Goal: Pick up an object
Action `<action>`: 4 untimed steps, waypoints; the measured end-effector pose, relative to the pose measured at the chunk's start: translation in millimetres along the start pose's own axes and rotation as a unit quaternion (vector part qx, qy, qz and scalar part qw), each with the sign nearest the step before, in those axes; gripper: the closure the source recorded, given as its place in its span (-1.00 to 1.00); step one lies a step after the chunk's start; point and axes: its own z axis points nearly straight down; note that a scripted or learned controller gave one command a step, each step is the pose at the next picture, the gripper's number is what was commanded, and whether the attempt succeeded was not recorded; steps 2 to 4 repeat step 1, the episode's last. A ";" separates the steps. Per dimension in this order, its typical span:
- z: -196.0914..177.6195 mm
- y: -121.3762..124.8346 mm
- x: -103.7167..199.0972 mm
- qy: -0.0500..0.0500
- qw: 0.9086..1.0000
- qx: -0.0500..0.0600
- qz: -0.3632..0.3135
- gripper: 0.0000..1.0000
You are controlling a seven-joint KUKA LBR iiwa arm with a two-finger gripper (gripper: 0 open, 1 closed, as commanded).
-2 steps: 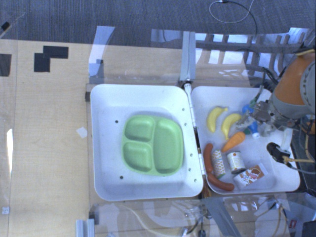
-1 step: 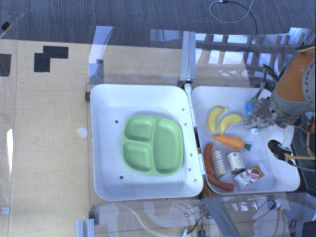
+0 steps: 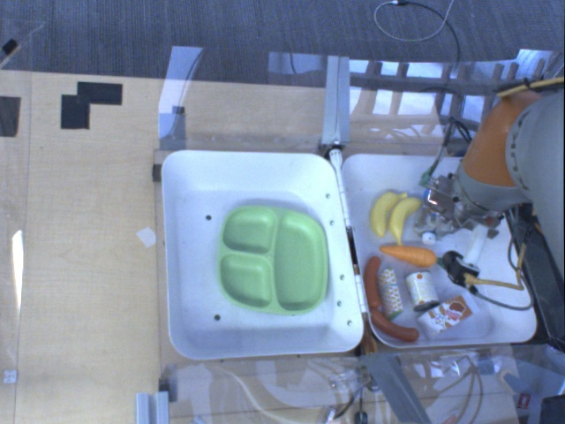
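At the bottom of the right bin [image 3: 521,329] we see a small carton [image 3: 448,315], a can [image 3: 421,287] and two sausages [image 3: 375,300]. Just above them lies a carrot [image 3: 409,255], and higher still two bananas [image 3: 395,213] rest side by side. To their right our gripper [image 3: 439,222] hangs low; we cannot tell how its fingers stand. In the left bin [image 3: 185,237] sits a green divided plate [image 3: 274,259].

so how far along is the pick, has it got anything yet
Nothing looks picked yet: the bananas, carrot and sausages lie in the right bin. The gripper is low beside the bananas, its fingers unclear. Grasping and lifting remain. The green tray sits in the left bin.
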 end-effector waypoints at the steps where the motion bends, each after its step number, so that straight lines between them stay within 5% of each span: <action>1: -119.6 5.1 -15.3 -0.001 0.999 0.001 0.040 1.00; 4: -119.6 5.1 -15.3 -0.001 0.999 0.001 0.040 1.00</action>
